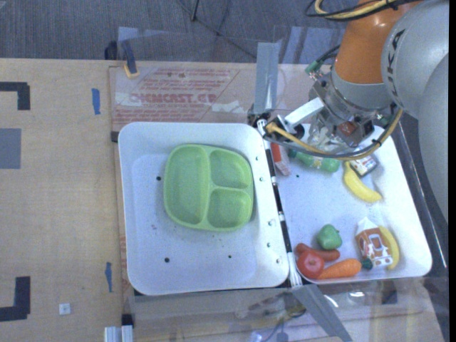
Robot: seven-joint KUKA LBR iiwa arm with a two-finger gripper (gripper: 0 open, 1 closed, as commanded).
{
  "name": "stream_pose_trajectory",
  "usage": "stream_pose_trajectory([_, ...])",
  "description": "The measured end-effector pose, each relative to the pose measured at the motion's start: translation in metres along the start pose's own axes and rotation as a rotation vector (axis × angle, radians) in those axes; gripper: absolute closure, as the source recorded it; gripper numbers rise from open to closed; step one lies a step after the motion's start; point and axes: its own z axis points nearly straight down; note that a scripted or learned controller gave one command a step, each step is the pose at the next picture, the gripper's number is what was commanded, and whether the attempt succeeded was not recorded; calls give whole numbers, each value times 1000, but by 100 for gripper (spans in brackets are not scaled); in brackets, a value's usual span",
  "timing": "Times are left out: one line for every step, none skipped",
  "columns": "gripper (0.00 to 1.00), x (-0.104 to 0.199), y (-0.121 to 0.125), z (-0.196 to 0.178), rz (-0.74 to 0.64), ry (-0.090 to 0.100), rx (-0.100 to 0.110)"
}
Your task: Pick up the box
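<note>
An orange and white box (370,245) lies in the right bin (313,198) near its front right corner, with a yellow banana (391,244) against its right side. My gripper (332,135) hangs over the back of the right bin, well behind the box and apart from it. The wrist and its cables hide most of the gripper. A small brown and white packet (365,164) lies just right of the gripper, by the bin's back wall.
The left bin (142,262) holds a green divided plate (209,187). The right bin also holds a second banana (360,185), a green pepper (328,236), a tomato (311,263), a carrot (340,268), a green object (320,164) and a red item (281,159).
</note>
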Motion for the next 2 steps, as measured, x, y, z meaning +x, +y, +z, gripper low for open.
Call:
stream_pose_trajectory([100,55,15,72,-104,1,-4])
stream_pose_trajectory([100,23,69,68,216,2,-3])
